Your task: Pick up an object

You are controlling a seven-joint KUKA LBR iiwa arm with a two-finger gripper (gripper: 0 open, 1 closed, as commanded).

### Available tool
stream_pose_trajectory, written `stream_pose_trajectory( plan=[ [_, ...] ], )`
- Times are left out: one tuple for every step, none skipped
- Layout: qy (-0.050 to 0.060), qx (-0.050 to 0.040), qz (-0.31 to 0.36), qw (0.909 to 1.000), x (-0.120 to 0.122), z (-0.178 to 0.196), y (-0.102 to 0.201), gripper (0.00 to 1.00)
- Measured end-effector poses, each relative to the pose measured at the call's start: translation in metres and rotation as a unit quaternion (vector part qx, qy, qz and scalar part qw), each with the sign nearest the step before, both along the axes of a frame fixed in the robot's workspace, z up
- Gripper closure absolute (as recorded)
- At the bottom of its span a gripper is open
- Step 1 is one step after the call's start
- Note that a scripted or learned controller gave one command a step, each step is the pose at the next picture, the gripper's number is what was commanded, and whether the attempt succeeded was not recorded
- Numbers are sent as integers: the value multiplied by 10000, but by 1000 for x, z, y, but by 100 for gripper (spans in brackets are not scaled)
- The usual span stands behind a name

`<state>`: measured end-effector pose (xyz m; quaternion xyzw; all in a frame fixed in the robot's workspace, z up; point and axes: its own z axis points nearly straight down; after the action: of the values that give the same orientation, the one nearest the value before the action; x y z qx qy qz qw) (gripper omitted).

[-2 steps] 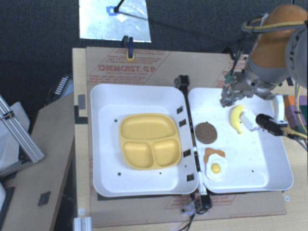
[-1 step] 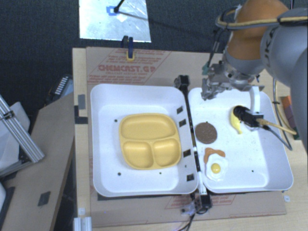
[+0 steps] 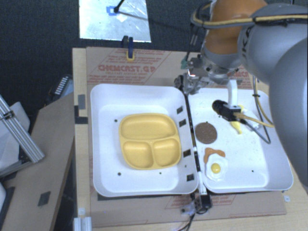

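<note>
While the left shallow white bin [image 3: 103,143] holds a yellow three-compartment plastic plate [image 3: 147,141] at its middle, the two-finger gripper [image 3: 191,84] hangs at the far left corner of the right shallow white bin [image 3: 260,162]; wide or narrow, cannot tell. Nearer, along that bin's left side: flat brown round disc [image 3: 206,133], small orange strip [image 3: 213,153], toy fried egg [image 3: 216,169] just beside the strip.

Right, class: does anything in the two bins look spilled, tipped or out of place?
Nothing stands out. The yellow tray lies flat in the left bin; the brown disc, orange piece and fried egg lie flat in the right bin.
</note>
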<state>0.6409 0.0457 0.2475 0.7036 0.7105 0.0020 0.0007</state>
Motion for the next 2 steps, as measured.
stream_pose_trajectory(
  plan=[
    [7, -5, -6, 10000, 9, -22, 57, 100],
    [8, -8, -21, 10000, 9, -24, 65, 100]
  ],
)
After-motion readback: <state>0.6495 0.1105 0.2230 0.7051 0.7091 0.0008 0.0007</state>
